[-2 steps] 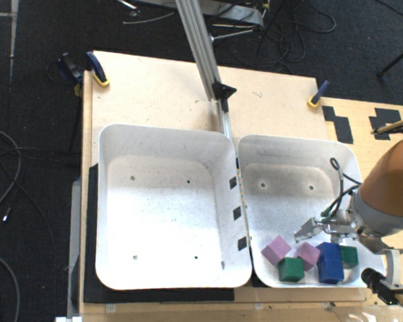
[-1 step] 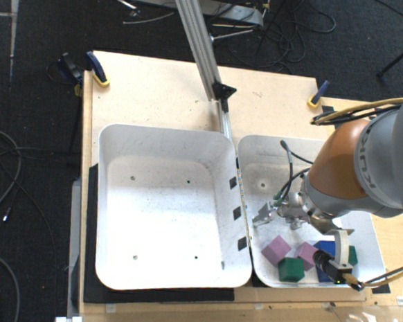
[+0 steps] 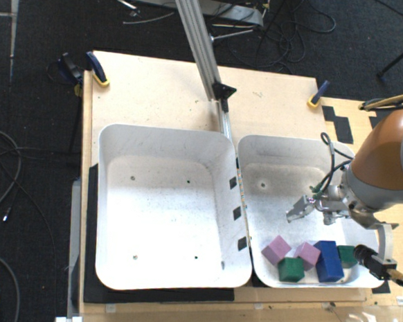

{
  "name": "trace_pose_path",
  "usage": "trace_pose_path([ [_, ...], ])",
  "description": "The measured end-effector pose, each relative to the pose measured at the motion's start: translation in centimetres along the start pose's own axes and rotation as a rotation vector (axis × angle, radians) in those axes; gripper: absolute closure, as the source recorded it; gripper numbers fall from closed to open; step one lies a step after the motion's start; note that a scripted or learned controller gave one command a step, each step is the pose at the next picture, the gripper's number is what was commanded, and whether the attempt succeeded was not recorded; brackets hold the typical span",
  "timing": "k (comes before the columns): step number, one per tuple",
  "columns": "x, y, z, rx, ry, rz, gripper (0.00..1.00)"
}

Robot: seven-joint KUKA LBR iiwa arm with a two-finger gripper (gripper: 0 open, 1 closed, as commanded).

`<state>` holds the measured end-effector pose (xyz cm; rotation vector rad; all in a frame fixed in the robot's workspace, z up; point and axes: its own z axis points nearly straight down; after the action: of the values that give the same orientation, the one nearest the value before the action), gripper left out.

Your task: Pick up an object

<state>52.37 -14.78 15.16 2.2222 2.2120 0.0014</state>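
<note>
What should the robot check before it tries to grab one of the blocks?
1. Blocks in the right bin: ok, all clustered at its near edge.
2. Gripper above that bin: ok, it hangs over bare floor, left of and behind the cluster.
3. Gripper carrying nothing: ok, no block on it.
4. Pink block reachable: ok, it sits at the cluster's left end.
5. Blue block has room around it: not ok, neighbours crowd it.
6. Jaws open: cannot tell.
</note>
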Motion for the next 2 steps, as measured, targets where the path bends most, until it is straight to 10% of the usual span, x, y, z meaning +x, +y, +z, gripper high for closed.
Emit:
trace_pose_path([
  [1, 0.31, 0.05, -0.68, 0.002, 0.002, -0.005, 1.0],
  [2, 0.32, 0.04, -0.64, 0.003, 0.002, -0.005, 0.0],
])
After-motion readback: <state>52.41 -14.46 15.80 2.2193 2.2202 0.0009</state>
